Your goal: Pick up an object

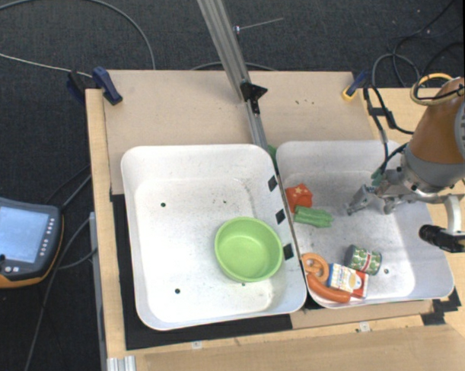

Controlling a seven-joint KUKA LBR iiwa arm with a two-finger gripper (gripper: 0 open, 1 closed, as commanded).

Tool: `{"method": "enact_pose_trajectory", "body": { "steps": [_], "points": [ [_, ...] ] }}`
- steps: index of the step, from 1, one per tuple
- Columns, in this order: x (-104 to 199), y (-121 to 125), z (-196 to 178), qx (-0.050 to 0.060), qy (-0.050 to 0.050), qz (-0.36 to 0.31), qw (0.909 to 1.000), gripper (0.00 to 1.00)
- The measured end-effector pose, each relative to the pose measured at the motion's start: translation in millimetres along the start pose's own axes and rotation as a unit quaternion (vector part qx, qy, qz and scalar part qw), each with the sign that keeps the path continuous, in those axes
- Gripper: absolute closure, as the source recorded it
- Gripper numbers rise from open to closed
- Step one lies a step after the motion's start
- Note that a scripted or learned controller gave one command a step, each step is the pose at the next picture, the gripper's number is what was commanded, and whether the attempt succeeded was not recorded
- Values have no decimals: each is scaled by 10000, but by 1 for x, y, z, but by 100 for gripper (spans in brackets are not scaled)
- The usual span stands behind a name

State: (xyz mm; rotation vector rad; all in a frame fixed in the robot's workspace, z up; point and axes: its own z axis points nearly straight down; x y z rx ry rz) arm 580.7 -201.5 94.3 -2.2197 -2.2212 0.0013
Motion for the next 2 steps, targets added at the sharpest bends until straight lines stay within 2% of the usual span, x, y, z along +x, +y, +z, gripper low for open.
{"method": "enact_pose_trajectory", "body": {
  "steps": [1, 2],
  "points": [
    [0, 1, -12, -17, -3, 1, 10000, 100],
    [-4, -6, -59, -29, -9, 4, 10000, 100]
  ]
}}
